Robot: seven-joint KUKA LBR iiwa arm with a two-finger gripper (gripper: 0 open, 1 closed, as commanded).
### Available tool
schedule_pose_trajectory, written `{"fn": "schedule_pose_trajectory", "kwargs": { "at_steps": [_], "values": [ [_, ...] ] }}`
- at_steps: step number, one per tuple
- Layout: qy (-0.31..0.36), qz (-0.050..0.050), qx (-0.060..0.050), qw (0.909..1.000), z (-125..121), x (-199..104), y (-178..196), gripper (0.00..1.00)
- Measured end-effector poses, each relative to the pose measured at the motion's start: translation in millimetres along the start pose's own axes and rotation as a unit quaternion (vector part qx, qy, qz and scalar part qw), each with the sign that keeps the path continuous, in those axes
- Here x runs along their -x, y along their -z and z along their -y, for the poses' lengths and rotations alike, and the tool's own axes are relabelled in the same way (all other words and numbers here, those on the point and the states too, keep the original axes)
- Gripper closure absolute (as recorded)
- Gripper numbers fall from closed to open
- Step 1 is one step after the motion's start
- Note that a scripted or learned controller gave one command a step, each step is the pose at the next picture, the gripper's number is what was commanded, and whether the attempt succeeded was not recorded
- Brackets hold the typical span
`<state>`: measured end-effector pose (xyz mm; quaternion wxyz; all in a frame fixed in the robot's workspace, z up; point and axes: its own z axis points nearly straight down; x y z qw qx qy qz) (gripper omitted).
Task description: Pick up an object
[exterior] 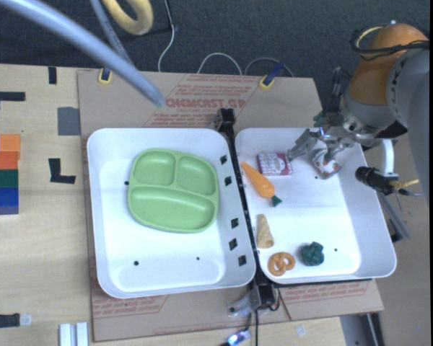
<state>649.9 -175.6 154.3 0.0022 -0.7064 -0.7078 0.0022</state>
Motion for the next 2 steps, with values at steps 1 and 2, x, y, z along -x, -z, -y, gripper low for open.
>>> {"fn": "schedule_pose_trajectory", "kwargs": {
  "at_steps": [1,2],
  "values": [
    [0.000,-0.001,0.001,1.0000,-5,6,-58,0.00],
    [0.001,-0.001,0.003,1.0000,-6,5,-44,1.00]
  ]
}}
